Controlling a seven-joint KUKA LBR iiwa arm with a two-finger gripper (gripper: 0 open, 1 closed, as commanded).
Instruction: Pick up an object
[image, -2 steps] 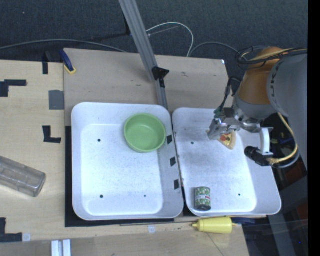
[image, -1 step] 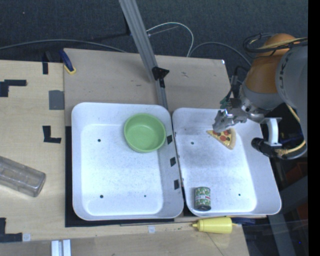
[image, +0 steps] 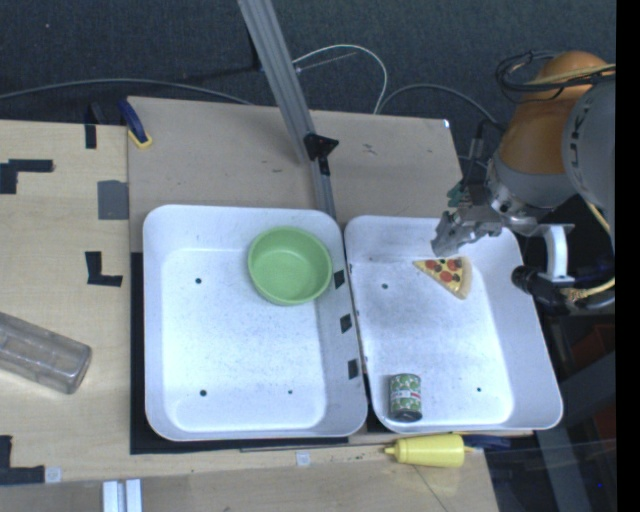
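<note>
The gripper (image: 452, 235) hangs just above the upper edge of the pizza slice (image: 446, 273) in the right bin (image: 528, 345); whether its grip is spread or closed cannot be made out from this angle, and nothing is seen held. The slice lies flat, so a pinch may skid off it or scrape the bin floor. A small can (image: 405, 397) stands well below the slice, a green bowl (image: 289, 265) sits in the left bin (image: 180, 330), and the arm's bulk (image: 545, 140) blurs the wrist.
</note>
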